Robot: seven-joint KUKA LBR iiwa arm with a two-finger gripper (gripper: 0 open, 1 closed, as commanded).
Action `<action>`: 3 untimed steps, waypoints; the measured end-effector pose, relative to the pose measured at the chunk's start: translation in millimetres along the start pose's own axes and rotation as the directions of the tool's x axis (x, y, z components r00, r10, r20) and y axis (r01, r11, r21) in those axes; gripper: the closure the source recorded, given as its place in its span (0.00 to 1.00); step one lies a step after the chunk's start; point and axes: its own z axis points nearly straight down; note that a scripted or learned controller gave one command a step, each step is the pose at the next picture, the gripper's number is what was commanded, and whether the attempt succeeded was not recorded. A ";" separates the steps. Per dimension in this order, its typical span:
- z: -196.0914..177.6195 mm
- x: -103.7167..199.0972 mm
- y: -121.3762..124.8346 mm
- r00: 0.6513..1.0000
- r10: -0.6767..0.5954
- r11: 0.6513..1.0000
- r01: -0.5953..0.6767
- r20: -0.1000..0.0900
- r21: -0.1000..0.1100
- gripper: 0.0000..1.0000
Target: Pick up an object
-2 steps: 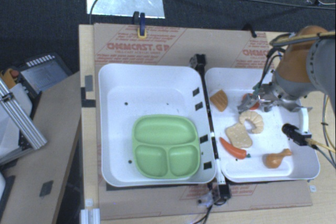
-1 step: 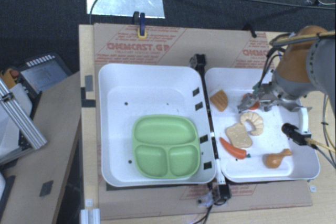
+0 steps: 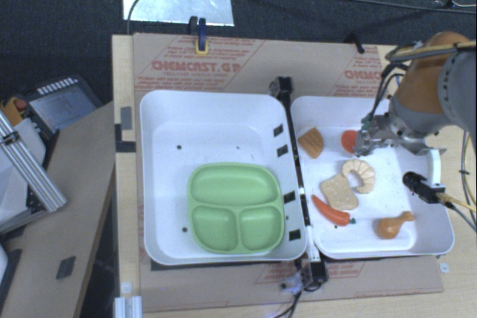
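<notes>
Claw (image 3: pixel 363 147) low in the right bin (image 3: pixel 431 231), at the end of the grey arm (image 3: pixel 440 97) with its orange band; whether clenched or released cannot be told from this angle. Just left of claw, touching or nearly so: red round piece (image 3: pixel 349 140), partly hidden behind the metal. Farther left: orange wedge (image 3: pixel 311 142). Directly below claw, close by: pale ring-shaped pastry (image 3: pixel 361 174), and touching it on the lower left, tan bread slice (image 3: pixel 339 193). Below those: red pepper (image 3: pixel 330 210) lying slantwise. Lower right of claw, well apart: brown drumstick (image 3: pixel 393 224). Far left of claw, in the left bin (image 3: pixel 160 160): green divided plate (image 3: pixel 235 206). Both bins side by side on the desk (image 3: pixel 246 63).
</notes>
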 end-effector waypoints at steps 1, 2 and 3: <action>-60.9 -7.1 7.2 1.000 -0.002 1.000 0.002 0.001 -0.002 1.00; -121.3 -12.7 16.8 1.000 -0.003 1.000 0.003 0.001 -0.003 1.00; -176.1 -13.1 18.6 1.000 -0.004 1.000 0.004 0.001 -0.002 1.00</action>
